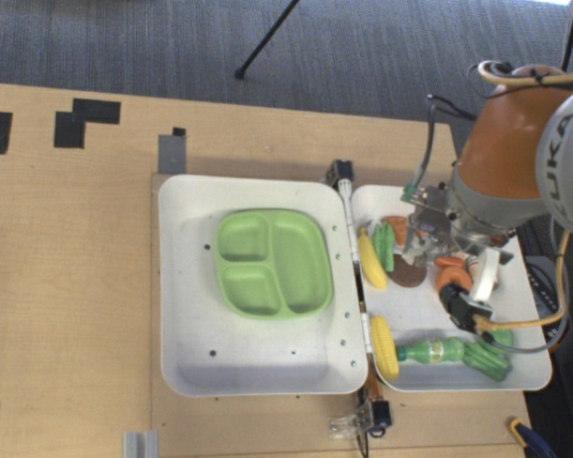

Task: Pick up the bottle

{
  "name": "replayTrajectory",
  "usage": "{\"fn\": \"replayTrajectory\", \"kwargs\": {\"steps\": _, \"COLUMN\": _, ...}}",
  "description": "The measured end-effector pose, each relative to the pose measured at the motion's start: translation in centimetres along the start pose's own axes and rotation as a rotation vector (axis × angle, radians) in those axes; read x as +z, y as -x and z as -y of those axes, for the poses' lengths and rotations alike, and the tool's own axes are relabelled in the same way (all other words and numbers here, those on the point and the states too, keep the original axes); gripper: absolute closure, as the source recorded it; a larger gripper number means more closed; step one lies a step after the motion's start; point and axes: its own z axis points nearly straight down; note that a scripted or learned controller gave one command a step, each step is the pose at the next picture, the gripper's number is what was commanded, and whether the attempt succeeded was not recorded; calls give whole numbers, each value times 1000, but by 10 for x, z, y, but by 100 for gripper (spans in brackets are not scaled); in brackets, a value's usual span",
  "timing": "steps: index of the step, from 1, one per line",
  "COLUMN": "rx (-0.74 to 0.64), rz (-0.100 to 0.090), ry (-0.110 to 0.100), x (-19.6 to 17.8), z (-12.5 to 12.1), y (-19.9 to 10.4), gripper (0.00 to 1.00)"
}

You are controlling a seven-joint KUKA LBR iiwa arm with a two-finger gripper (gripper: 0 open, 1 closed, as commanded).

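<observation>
I'm hanging over the right bin (535, 373), wrist low in its upper half, and my claw (425, 245) is sitting well up-bin from the bottle (440, 352). Can't tell the claw's state, the wrist body is hiding it.

Taking the bottle as my landmark: it's lying on its side along the bin's near wall, clear green. Touching its left end, an ear of corn (384, 349). Touching its right end, a dark green veg (489, 361). Above it and well apart, a brown disc (409, 274) and orange bits (454, 267). Further up-left of it, a 2nd corn (371, 259) w/ a green pod (385, 244) beside it. Left of it, over the rim, the other bin w/ the green divided plate (271, 262).

My read: I'm still at the approach, nothing grabbed yet. To do it well I'm thinking: shift toward the near wall, centre over the bottle's mid-body, turn so I'm closing across its short axis, not end to end. Neighbours at both ends are crowding, so mid-body is prob the safest spot. The near wall is close, so one side has little room. It's round and smooth; a shallow pinch could let it roll out.
</observation>
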Motion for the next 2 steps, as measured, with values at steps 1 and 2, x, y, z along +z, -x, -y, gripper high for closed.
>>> {"fn": "replayTrajectory", "kwargs": {"steps": 1, "rx": -94, "rz": 1, "ry": -3, "x": 28, "z": 59, "y": -34, "gripper": 100}}
{"fn": "replayTrajectory", "kwargs": {"steps": 2, "rx": 17, "rz": 1, "ry": -3, "x": 55, "z": 84, "y": -119, "gripper": 100}}
